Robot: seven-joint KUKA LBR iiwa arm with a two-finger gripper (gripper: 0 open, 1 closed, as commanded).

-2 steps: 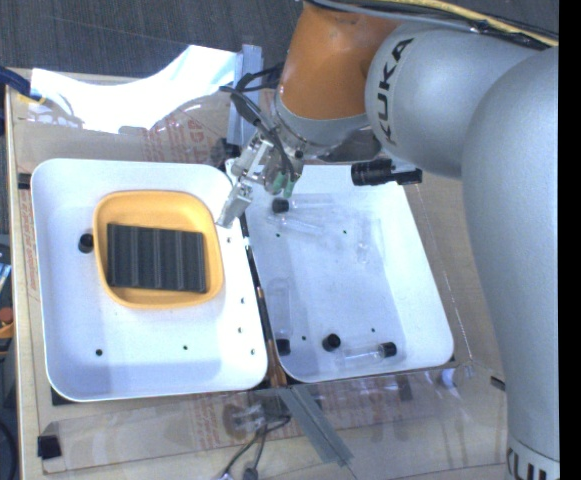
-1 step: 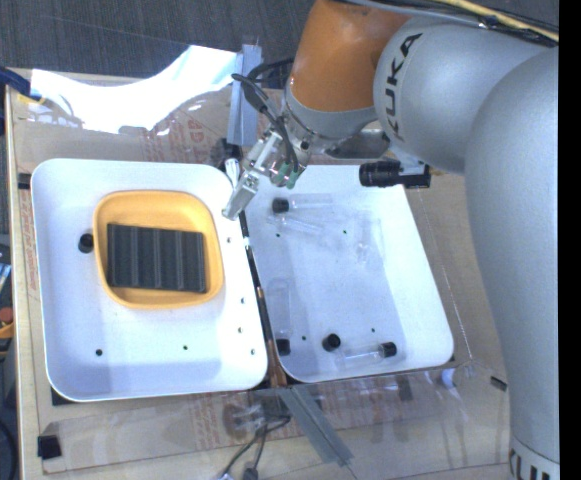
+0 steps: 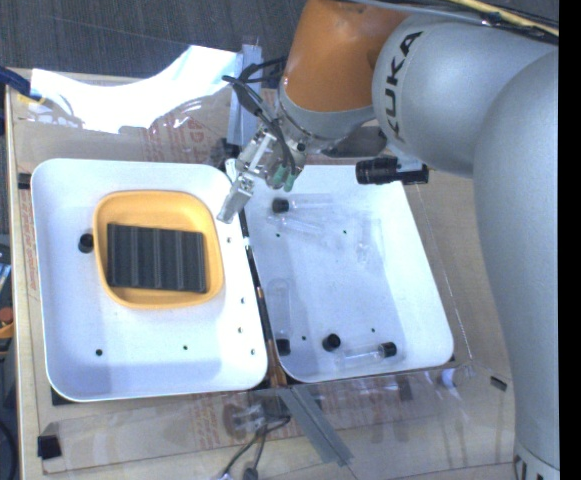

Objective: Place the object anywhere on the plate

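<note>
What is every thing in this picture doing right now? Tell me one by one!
Yellow plate: lies flat in the left bin, a dark ribbed block on it.
Dark ribbed block: rests on the plate.
Left bin: holds the plate.
Right bin: holds a few clear tube-like items, hard to make out.
Gripper: hangs above the gap between the bins, near their far edge.

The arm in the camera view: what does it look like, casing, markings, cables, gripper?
The arm has a smooth grey rounded casing with dark KUKA lettering and an orange band above the wrist. Black and yellow cables run over its top. The gripper is small, metallic, with thin wires and green bits.
</note>
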